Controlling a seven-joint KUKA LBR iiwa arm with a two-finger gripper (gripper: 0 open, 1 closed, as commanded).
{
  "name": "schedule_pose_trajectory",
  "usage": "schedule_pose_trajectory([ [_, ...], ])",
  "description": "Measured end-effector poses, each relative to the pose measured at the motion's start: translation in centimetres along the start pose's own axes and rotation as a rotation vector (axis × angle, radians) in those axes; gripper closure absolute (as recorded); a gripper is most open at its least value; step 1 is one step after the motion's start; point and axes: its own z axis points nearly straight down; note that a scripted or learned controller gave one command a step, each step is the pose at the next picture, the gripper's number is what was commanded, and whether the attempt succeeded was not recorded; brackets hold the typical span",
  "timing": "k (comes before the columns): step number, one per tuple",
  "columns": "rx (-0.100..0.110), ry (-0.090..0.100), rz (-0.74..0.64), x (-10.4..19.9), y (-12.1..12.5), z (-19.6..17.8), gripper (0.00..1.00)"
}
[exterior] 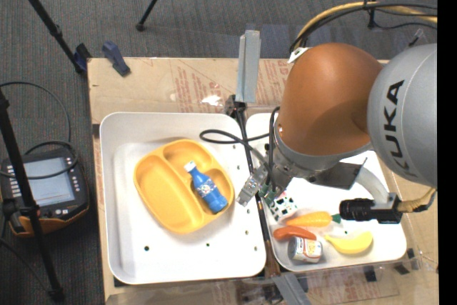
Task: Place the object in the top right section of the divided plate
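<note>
A yellow divided plate [166, 195] lies in the left white bin [121, 153]. On the plate's right side lies a small blue bottle [207, 189], its white cap pointing to the upper left near the ridge between the two small sections. My gripper [253, 188] hangs over the seam between the two bins, just right of the plate's rim and apart from the bottle. The orange wrist band and grey arm above it hide most of it.
The right bin [385, 239] holds a black-and-white cube [284, 206], a carrot [314, 219], a red chili [294, 233], a small can [305, 248] and a banana [350, 243]. A black cable [228, 136] loops over the left bin's upper right corner.
</note>
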Motion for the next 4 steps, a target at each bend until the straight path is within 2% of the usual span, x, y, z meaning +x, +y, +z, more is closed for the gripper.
schedule_pose_trajectory([
  [1, 0.003, 0.002, 0.001, -0.1, 0.0, -0.8, 1.00],
  [2, -0.004, -0.003, -0.466, -2.7, -2.7, -5.7, 1.00],
  [3, -0.005, -0.007, -0.768, -6.6, -6.8, -15.1, 1.00],
  [4, -0.007, -0.009, -0.768, -6.7, -6.6, -16.0, 1.00],
])
